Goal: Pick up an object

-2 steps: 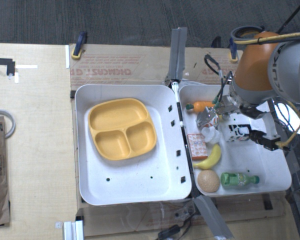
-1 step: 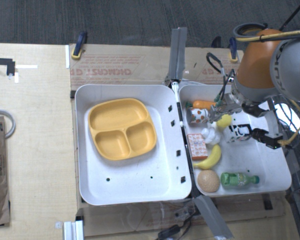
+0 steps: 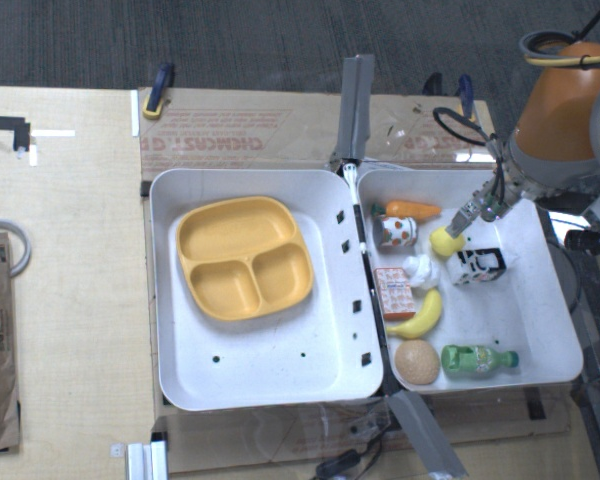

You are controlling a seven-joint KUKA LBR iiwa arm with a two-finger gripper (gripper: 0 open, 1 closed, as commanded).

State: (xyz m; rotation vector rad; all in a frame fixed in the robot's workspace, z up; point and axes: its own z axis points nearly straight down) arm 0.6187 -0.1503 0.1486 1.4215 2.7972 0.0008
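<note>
Lemon at gripper (right bin)

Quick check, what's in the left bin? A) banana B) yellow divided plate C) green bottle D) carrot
B: the yellow divided plate lies in the left bin; the banana, green bottle and carrot are all in the right bin.

Bright, even light; soft focus
</note>
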